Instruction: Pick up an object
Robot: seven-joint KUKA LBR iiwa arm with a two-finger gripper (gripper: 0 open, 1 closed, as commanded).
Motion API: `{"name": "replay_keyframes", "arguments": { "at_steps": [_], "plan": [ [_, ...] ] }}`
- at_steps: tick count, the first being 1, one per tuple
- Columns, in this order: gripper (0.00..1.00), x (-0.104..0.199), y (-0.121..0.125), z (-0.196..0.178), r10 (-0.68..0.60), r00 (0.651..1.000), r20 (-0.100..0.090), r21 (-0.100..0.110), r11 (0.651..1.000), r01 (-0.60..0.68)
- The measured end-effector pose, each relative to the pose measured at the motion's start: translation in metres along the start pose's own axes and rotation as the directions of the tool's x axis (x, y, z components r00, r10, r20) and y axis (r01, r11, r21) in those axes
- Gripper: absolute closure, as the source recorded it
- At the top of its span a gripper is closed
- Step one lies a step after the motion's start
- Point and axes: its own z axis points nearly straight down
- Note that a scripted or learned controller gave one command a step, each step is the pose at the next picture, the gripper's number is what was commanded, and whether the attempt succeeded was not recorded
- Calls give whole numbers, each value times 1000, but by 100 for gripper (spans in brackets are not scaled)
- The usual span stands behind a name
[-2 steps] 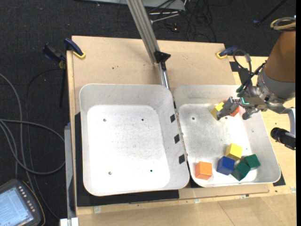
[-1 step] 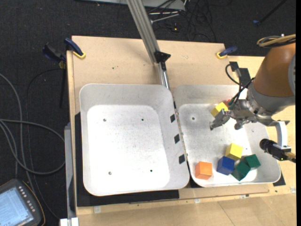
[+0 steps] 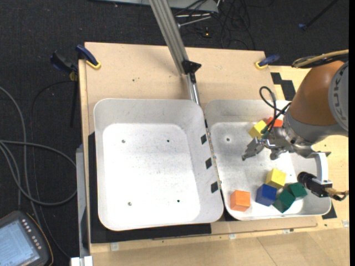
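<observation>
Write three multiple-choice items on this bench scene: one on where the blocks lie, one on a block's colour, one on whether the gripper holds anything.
1. Which bin holds the blocks?
A. the left bin
B. the right bin
C. both bins

2. What colour is the block nearest the right bin's front-left corner?
A. orange
B. purple
C. white

3. What shows between the gripper's fingers?
A. the blue block
B. a green block
C. nothing

Key: 1 B, since every block, such as the blue block, lies in the right bin. 2 A, as the orange block sits at that corner. 3 C, as the gripper hangs over bare bin floor, apart from the yellow block and the green blocks.
</observation>
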Motion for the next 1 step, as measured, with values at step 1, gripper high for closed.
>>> {"name": "replay_keyframes", "arguments": {
  "at_steps": [1],
  "plan": [
    [0,1,-1,54,0,1000,0,1,1000,0]
  ]
}}
